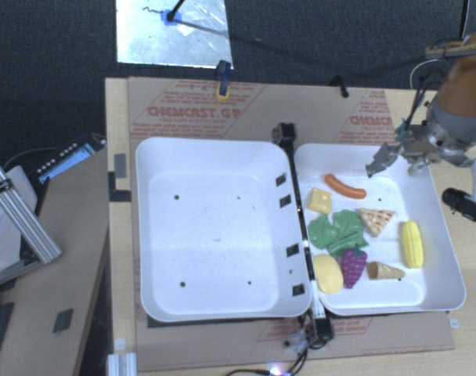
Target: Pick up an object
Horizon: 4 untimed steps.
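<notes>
The right bin (441, 288) holds several toy foods: an orange-red sausage (345, 185), a cheese wedge (320, 202), green lettuce (337, 229), a pizza slice (376, 220), a corn cob (411, 243), purple grapes (353, 265), a yellow lemon (327, 273) and an ice-cream cone (385, 270). My gripper (396, 165) hovers over the bin's far edge, above and to the right of the sausage. It is open, its fingers spread apart with nothing between them.
The left bin (156, 210) lies beside the right one, with black clips (286, 180) along the shared wall. Cardboard lies under both bins. A black part (465, 202) sticks in at the right edge.
</notes>
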{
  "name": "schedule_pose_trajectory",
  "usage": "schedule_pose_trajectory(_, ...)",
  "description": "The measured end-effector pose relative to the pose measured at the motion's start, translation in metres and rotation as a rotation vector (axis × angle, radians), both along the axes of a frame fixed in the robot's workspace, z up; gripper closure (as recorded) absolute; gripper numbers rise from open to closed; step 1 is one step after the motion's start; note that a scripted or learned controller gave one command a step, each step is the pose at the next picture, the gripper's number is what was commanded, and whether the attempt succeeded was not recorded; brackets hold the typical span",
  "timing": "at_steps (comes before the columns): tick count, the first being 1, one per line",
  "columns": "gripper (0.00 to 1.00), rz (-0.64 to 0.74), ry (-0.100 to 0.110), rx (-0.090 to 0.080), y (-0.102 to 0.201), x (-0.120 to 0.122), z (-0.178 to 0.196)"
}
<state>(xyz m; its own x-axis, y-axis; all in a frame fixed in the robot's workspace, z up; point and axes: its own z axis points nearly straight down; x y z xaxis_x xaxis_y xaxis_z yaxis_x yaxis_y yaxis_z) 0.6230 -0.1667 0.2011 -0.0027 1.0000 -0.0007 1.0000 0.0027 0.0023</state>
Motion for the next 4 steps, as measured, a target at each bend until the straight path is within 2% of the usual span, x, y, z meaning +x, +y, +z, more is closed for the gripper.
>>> schedule_pose_trajectory(1, 0.00, -0.001, 0.009, 0.004, 0.026, -0.043, -0.064)
schedule_pose_trajectory(2, 0.00, 0.000, 0.003, 0.001, 0.081, -0.105, -0.116)
schedule_pose_trajectory(3, 0.00, 0.003, -0.008, -0.002, 0.069, -0.015, -0.115)
schedule_pose_trajectory(4, 0.00, -0.002, 0.003, 0.001, 0.082, -0.064, -0.116)
